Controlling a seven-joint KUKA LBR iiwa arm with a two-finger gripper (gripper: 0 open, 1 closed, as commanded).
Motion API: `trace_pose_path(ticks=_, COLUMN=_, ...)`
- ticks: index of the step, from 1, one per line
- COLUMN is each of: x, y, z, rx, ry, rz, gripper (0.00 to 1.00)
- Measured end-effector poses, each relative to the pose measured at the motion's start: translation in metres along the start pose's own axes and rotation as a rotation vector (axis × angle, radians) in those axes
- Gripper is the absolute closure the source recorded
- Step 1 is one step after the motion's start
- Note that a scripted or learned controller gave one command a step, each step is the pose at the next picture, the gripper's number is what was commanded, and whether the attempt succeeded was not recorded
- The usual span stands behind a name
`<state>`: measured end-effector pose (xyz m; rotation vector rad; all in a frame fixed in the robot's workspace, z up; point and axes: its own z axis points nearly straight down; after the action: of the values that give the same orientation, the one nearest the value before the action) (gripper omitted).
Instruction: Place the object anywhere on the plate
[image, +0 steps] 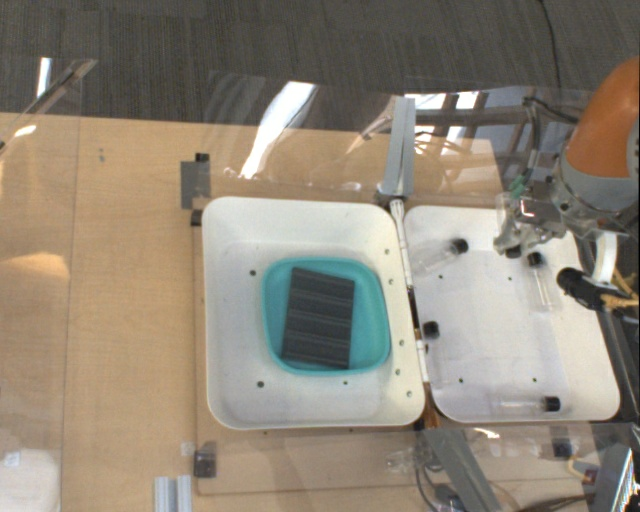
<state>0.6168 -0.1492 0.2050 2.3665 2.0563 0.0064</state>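
A teal square plate (376, 340) lies in the left white bin (232, 300). A dark grey ribbed rectangular object (319, 317) rests flat on the plate, near its middle, tilted slightly. My gripper (522, 236) hangs over the upper right part of the right bin (500, 340), well away from the plate and the object. Nothing shows in the gripper. The orange band of the arm (605, 120) stands above it at the right edge.
A raised divider (408, 290) separates the two bins. Small black studs (430, 328) dot the right bin's floor. A metal post (401, 145) and frame rods stand behind the bins. Cables (590, 288) run along the right bin's side.
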Motion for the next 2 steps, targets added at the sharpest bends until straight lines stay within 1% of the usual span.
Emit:
trace_pose_path(ticks=1, x=0.093, y=-0.063, z=0.02, rx=0.004, ry=0.002, rz=-0.011, gripper=1.0)
trace_pose_path(ticks=2, x=0.179, y=-0.053, z=0.019, rx=0.001, ry=0.004, rz=-0.224, gripper=1.0)
